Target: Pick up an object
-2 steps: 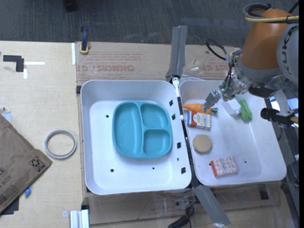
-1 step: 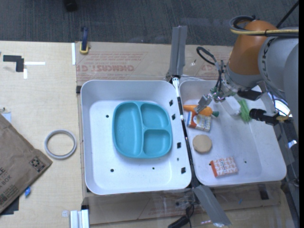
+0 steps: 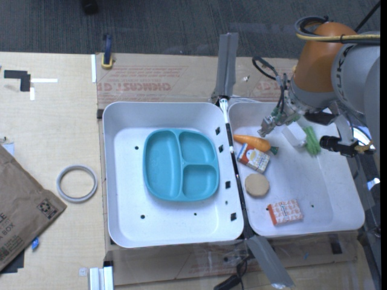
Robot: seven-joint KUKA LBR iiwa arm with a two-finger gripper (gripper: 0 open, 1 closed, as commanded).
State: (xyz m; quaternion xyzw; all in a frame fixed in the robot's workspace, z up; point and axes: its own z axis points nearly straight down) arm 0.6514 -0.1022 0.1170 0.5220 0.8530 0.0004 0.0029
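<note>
grey arm (image 3: 363, 71), orange band (image 3: 319, 59)

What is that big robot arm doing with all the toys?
The robot arm is reaching into the right bin, and its gripper hangs just above the toy carrot. Nothing is picked up yet. Beside the carrot lie a small carton, a round cookie, a red and white packet and a green toy. The left bin holds a blue divided plate.

The arm (image 3: 357, 59) is cut off by the right edge. A cardboard box (image 3: 21, 213) (lower left) runs past the left edge. The gripper (image 3: 270, 125) is too small to read.
</note>
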